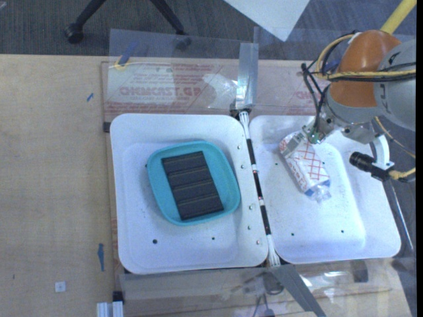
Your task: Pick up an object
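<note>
Here, at the bench, my gripper (316, 135) hangs low over the far part of the right bin (344, 233), its tip right at the upper end of a clear-wrapped packet (307, 166) printed with a red-and-white lattice. Whether that tip touches the wrapper, and how the gripper stands, I cannot tell from this angle; my own wrist covers it. The packet lies flat on the bin floor, running away from my gripper toward the near side and slightly to the right in the view, its crinkled clear tail at the far end from me. My arm (370, 71), with its orange band, comes in from above and to the right of the gripper. Well off to the gripper's left, across the ridge where the two bins meet, the left bin (132, 243) holds a teal tray (158, 197) with a dark ribbed block (192, 185) lying in it.
</note>
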Controlling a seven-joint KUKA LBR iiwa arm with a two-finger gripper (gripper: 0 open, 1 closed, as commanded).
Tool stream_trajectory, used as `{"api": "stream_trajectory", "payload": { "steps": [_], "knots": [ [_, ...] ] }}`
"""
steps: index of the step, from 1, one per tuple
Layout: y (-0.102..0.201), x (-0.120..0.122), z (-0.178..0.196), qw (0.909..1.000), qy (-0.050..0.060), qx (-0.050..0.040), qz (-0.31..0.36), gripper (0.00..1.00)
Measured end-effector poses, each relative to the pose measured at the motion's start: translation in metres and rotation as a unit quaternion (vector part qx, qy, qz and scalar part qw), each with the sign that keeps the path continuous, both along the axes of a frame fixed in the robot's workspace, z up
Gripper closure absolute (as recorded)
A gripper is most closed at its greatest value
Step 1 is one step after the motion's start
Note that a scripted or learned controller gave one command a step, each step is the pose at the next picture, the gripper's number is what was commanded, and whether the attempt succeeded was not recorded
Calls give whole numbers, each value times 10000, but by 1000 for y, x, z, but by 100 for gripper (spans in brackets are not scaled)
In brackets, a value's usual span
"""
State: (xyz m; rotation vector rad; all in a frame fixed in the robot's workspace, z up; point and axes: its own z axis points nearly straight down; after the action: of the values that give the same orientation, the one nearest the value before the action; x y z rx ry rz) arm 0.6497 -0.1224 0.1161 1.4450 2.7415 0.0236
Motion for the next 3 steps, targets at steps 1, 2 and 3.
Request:
{"api": "stream_trajectory", "payload": {
  "steps": [1, 2, 3],
  "knots": [
    [-64, 26, -6, 9858, 138, 95, -1669, 100],
    [-10, 18, 80, 9679, 193, 80, -2505, 100],
    [-63, -16, 26, 9954, 219, 50, -932, 100]
  ]
}}
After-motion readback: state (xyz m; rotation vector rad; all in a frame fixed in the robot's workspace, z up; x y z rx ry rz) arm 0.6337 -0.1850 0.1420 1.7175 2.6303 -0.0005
